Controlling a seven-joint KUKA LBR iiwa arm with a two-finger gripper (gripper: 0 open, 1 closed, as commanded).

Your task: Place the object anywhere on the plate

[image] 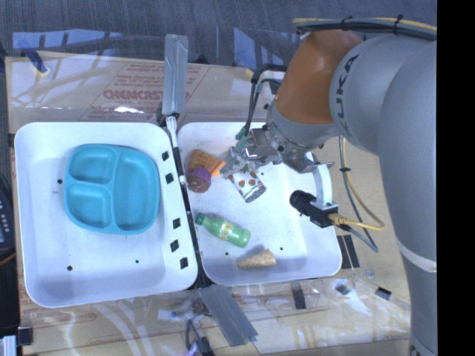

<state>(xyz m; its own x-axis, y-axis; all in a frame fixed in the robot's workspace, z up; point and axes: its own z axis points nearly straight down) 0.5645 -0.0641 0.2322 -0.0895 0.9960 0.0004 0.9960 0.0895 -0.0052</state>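
Camera view: one plate (113, 189), four objects (223, 230).

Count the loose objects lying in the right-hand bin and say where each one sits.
4. A brown pastry at the left wall, a spotted can under the gripper, a green bottle lower down, a cone near the front. The arm may hide more.

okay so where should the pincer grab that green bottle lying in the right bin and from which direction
Probably across the middle of the green bottle's body, coming straight down from above. It lies flat on its side, long axis running from upper left to lower right, so closing across its narrow width suits it best. It sits apart from the brown wedge and the bin wall, leaving room on both sides.
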